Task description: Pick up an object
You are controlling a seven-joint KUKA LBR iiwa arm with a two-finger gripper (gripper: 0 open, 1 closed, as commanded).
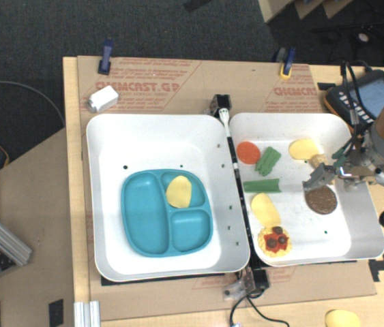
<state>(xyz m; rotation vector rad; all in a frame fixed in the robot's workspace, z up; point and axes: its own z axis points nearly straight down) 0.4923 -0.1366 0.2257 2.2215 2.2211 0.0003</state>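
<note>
Dark carpet surrounds a cardboard-topped worktop [178,80] that fills the middle of the frame, with a small white block [103,99] near its upper left corner. The left bin [110,182] holds a teal divided tray [147,223], and a yellow piece [179,191] lies in the tray's upper right compartment.

In the right bin [355,240], toward its left side, sit a red-orange round piece [248,152], two green pieces [269,161], a yellow oblong [265,209] and, near the lower edge, a yellow disc with red bits [275,241]. Further right, a second yellow lump [302,148] lies near the upper wall.

The hand [318,176] comes in from the right of the frame and hangs just above a brown disc [322,200] in the bin's middle right. Its fingers look spread rather wide, with nothing between them.

The brown disc seems the likeliest target. It appears to be light, stiff toy food, flat and low against the bin floor, so a grip would probably have to close across its rim; its thin edge could slip out of the fingers.
</note>
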